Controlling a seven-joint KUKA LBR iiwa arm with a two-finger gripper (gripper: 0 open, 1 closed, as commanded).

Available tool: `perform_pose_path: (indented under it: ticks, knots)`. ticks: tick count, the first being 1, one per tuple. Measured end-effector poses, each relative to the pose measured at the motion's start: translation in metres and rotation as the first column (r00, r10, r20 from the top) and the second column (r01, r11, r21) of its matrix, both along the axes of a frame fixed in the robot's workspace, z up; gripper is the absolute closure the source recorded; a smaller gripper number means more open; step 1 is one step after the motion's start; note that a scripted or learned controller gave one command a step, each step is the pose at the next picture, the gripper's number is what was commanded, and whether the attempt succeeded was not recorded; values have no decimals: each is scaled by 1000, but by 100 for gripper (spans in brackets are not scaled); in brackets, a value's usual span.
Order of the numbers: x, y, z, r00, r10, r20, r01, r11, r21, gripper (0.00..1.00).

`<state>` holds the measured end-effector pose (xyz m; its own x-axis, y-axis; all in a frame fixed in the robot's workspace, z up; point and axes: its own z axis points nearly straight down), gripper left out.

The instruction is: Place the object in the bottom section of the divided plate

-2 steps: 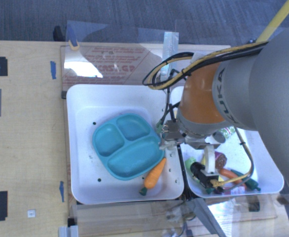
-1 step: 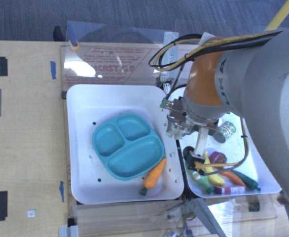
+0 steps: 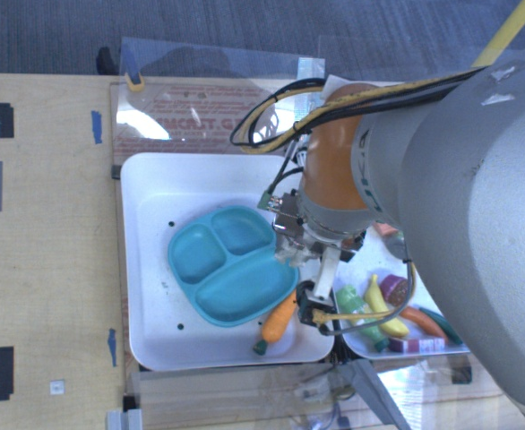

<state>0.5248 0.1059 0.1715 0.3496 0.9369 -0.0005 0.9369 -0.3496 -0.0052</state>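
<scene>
A blue divided plate (image 3: 231, 292) lies in the left white bin (image 3: 146, 213), with two small sections at the top and one large section at the bottom. All three sections hold nothing. An orange toy carrot (image 3: 279, 321) with a green end lies on the bin floor against the plate's lower right rim. My gripper (image 3: 287, 243) hangs over the plate's right edge, above the carrot and apart from it. The wrist hides how the gripper stands.
The right bin (image 3: 370, 346) holds several toy foods: a yellow banana (image 3: 375, 299), a purple piece (image 3: 393, 287), a green piece (image 3: 352, 303) and a second orange carrot (image 3: 421, 320). My arm covers most of that bin.
</scene>
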Motion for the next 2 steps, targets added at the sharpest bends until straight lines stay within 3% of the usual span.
perform_pose_path:
  ticks: [1,2]
  knots:
    - [-5,-173,13,993,-119,6,119,993,-4,100]
    - [95,-106,13,954,-301,5,301,954,0,100]
